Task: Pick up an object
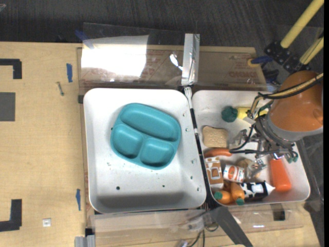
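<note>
Clutter in the right bin (pixel 205 103) under the arm (pixel 294 107): bread slice (pixel 215 136), orange bottle (pixel 280 174), carrots (pixel 232 192); jaw state unreadable.

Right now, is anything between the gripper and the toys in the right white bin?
Nothing visible. The gripper hangs directly over the pile in the right white bin, beside the orange block and the slice of toy bread.

Two bins sit side by side on a bench (pixel 36 153). The left bin (pixel 97 184) holds a divided plate (pixel 145 134) near its centre. The right bin (pixel 205 103) holds small objects (pixel 234 176) clustered toward its front edge, with the arm (pixel 295 109) over its right side.
</note>
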You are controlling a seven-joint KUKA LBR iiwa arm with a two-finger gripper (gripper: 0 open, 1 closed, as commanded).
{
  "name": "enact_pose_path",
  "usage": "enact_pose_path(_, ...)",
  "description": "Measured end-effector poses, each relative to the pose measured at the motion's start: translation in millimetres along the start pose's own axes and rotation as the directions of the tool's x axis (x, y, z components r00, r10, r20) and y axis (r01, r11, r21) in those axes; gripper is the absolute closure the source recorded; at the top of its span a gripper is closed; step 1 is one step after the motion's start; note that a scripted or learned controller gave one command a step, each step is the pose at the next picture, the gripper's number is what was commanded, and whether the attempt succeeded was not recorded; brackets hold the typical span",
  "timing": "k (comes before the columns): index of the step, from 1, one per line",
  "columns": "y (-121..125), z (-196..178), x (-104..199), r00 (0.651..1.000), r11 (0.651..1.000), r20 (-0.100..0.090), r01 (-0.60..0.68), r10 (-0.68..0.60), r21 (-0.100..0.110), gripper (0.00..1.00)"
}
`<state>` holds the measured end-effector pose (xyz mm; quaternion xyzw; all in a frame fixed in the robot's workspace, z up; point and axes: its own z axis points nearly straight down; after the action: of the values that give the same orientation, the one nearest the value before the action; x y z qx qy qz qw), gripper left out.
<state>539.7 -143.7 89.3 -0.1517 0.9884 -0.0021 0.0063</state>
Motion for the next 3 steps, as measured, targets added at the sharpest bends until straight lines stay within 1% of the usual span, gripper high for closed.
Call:
enact_pose_path(1, -60, -66, -67, 0.98, 0.98, 0.0, -0.197, 0.197, -0.001, 0.0)
enact_pose_path(2, -39, -2, -119, 0.916, 0.917, -0.021, -0.4, 0.4, -0.003, 0.0)
enact_pose_path(3, -41, -20, -125, 0.917, 0.917, 0.003, -0.399, 0.399, -0.001, 1.0)
